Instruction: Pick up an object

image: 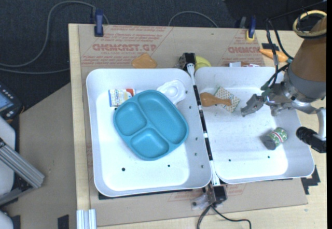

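My gripper (264, 108) hangs over the upper right part of the right bin (244, 166), its fingers spread open with only bare bin floor between them. Just left of it, near the bin's top left corner, lie a brown wooden piece (208, 100) and a patterned beige piece (228, 99), touching each other. A small green and grey can (276, 137) lies on its side below the gripper, apart from it. The left bin (155, 173) holds a blue divided plate (150, 124), a small printed carton (119, 96) and a white cup-like object (171, 90).
On the bench behind the bins sit an orange item (144, 60), a yellow item (202, 62) by the black clamp at the divider, and another orange item (272, 53). A black part (310, 137) juts in at the right bin's edge. The arm (310, 67) covers the right bin's upper right corner.
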`<act>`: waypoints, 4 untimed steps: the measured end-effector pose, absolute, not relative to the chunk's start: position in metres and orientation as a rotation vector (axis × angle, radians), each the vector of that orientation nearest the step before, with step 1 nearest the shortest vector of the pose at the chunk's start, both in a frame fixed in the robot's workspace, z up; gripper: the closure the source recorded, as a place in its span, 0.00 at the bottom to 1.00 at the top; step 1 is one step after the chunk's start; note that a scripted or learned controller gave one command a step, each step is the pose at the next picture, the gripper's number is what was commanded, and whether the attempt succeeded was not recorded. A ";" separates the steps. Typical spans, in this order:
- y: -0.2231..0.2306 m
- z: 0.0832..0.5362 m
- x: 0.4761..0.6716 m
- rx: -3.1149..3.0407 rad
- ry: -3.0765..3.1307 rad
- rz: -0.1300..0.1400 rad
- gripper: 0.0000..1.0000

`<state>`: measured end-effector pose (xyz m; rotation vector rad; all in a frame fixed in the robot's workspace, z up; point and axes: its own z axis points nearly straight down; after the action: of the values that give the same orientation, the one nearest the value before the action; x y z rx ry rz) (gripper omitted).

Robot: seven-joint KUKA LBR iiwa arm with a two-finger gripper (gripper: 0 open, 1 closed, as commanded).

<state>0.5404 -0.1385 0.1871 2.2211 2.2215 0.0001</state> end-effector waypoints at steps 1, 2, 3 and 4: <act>-0.218 0.183 0.572 2.220 2.213 0.000 0.00; -0.214 0.082 0.545 2.224 2.231 0.007 0.00; -0.219 0.085 0.508 2.223 2.232 0.009 0.00; -0.221 0.095 0.509 2.219 2.225 0.005 1.00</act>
<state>0.5088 -0.2214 0.0951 2.2195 2.2250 0.0047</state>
